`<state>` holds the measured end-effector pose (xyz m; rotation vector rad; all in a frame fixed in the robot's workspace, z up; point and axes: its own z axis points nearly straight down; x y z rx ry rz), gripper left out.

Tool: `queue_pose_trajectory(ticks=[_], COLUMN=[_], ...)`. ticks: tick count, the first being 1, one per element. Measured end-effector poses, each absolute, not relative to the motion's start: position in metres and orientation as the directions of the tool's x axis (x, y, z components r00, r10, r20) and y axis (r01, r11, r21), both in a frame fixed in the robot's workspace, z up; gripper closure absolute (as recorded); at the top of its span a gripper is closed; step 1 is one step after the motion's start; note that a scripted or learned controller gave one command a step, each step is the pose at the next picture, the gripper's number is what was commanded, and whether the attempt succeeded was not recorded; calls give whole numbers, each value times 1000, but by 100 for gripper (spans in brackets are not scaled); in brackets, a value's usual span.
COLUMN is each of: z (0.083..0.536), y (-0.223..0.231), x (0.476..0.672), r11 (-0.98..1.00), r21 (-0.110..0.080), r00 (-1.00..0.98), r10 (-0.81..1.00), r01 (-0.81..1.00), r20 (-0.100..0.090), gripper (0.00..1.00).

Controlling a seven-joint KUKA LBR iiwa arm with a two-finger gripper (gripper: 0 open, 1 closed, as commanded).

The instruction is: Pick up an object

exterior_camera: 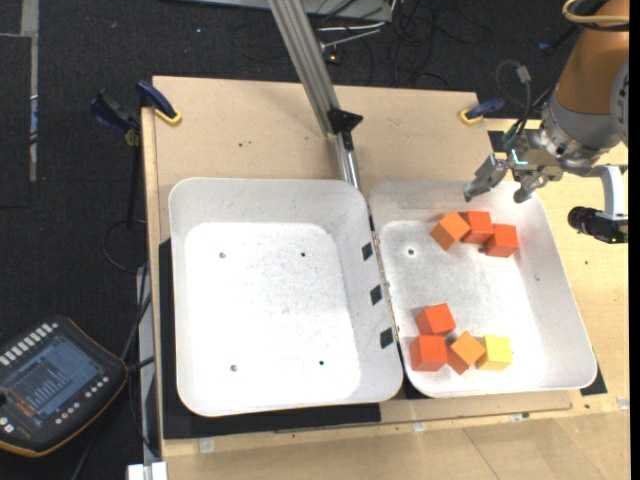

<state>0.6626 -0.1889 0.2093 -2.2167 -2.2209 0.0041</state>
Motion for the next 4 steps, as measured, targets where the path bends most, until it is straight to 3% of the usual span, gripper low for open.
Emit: queue_pose_trajectory(ticks=[1,2,3,4], z=[213,148,130,138], y=[-189,-187,-188,-187], x=[664,662,666,666], r11=[4,3,3,4], r21=[0,-6,13,13], r00=[-4,-3,-3,-4], r10=[1000,1000,1000,1000], r01=[1000,1000,1000,1000], r20=[-1,1,-5,-5], gripper=[0,0,0,100])
